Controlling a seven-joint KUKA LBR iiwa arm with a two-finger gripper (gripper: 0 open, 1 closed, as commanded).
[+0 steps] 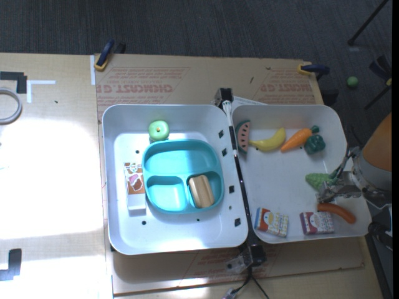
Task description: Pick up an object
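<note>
Cardboard (187,83) printed with reversed red lettering covers the bench under two white bins, held at its far edge by a blue-and-yellow clamp (105,53) on the left and another clamp (313,70) on the right. Left of it lies a pale wooden top (50,167), washed out by bright light, with black marks near its edge. Dark grey carpet (187,11) fills the room behind. The left bin (115,229) holds a teal divided tray (181,154) with a bread piece (201,190) in one compartment, a green apple (158,129) just beyond the tray, and a small carton (134,185) lying beside it. The right bin (280,179) holds a watermelon slice (243,136), a banana (269,141), a carrot (297,138) and a dark green vegetable (315,143) along its far side, and two small cartons (272,222) (317,223) near its front wall. The gripper (333,189) sits low at the bin's right side, its tips at a leafy green piece (318,179), with an orange pepper (340,213) just in front; whether it grasps anything cannot be told.
</note>
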